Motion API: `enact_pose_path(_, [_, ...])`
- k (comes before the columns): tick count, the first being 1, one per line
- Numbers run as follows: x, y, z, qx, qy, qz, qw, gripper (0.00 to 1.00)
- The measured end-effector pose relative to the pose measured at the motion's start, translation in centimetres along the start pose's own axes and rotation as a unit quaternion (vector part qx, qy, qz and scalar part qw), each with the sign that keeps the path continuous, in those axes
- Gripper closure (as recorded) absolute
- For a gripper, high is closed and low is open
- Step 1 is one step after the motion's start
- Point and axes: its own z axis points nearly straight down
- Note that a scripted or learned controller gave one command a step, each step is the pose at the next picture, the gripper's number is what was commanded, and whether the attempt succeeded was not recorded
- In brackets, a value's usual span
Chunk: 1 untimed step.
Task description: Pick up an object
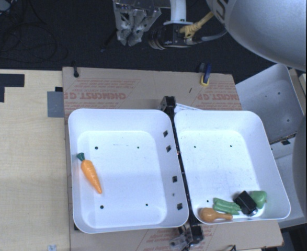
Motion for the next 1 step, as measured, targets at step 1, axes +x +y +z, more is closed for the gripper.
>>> enact_pose_path(1, [0.01, 0.0, 0.0, 0.0, 0.0, 0.0, 1.0, 1.0])
